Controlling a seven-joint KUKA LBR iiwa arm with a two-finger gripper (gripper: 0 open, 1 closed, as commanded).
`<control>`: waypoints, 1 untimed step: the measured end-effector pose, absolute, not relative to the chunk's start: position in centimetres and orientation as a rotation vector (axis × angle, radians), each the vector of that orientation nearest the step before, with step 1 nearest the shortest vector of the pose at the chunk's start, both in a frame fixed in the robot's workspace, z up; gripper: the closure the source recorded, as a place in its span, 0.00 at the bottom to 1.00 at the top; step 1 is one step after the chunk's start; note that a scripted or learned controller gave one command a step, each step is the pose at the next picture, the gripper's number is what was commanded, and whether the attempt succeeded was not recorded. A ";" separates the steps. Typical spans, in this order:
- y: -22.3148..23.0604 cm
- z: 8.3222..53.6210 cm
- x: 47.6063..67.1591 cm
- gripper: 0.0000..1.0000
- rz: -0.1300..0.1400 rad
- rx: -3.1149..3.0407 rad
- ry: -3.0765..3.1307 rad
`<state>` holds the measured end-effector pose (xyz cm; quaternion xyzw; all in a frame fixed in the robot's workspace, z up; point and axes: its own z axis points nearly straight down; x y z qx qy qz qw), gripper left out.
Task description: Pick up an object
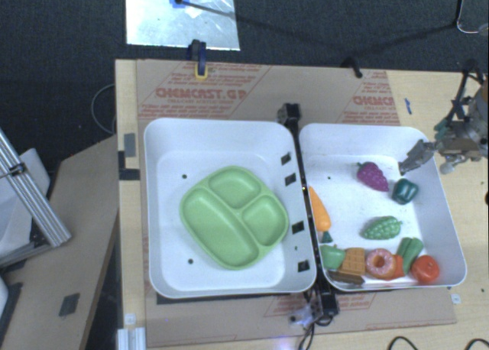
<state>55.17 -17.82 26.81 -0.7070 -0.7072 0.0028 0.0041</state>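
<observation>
Gripper (419,156) sits at the right bin's (452,226) far right rim, near the purple grapes (372,176) and just beside the dark green pepper (404,190). Nothing between its tips; whether it is spread or closed, cannot tell. Other toy food lies lower in the same bin: carrot (318,209) against the left wall, green bumpy fruit (381,228), donut (380,263), tomato (425,268), waffle (352,260). Left bin (164,188) holds a green divided plate (234,217). Nearest target is likely the pepper: probably hollow plastic, light, stiff, smooth and slippery, so it may roll. Best taken across its widest middle, from above.
</observation>
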 end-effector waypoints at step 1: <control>-17.8 27.5 55.4 0.00 -0.002 -2.219 -2.226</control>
